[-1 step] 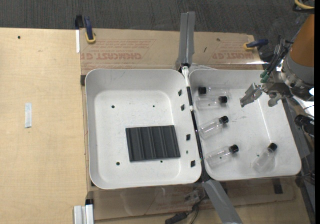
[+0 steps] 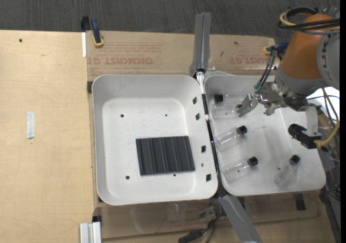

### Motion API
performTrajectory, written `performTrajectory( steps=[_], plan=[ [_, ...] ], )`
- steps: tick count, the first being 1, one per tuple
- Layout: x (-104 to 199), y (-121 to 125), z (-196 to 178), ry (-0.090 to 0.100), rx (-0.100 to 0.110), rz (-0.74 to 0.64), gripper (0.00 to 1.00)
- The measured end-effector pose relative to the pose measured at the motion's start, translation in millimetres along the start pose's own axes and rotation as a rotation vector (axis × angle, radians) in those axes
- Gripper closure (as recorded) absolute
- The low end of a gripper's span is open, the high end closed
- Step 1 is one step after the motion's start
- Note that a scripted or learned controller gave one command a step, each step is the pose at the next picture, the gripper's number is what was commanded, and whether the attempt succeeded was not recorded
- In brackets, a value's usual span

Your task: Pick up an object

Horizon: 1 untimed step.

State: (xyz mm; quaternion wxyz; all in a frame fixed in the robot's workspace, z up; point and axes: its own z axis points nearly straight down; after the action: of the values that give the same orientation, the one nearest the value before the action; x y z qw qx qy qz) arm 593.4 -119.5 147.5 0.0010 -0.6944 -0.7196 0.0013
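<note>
Overhead, the camera view looks down on two shallow white bins set edge to edge on the surface. The right bin (image 2: 311,182) serves as the landmark. Inside it lie four clear vials with black caps: one near its far-left corner (image 2: 223,99), one left of its middle (image 2: 231,135), one toward its near-left side (image 2: 240,166), and one near its near-right corner (image 2: 287,170). All lie on their sides, scattered apart, likely tipped in loosely so that each leaves room for a grasp. Any of them could be the object to pick up.

Above the far half of that bin hangs the arm (image 2: 305,52), its orange band showing, and the pincer (image 2: 254,101) sits low, just right of the far-left vial. Whether it is released or clenched I cannot tell; no vial is seen gripped by it. Its position suggests that vial is the target.

Left of the landmark, the left bin (image 2: 108,101) holds a dark ribbed slab (image 2: 165,155), lying flat and well apart from the vials.
</note>
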Motion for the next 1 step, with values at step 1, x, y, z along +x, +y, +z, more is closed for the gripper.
performTrajectory(
  steps=[1],
  plan=[
    [-17.8,-35.5,42.2,-0.002,-0.016,0.01,0.0]
  ],
)
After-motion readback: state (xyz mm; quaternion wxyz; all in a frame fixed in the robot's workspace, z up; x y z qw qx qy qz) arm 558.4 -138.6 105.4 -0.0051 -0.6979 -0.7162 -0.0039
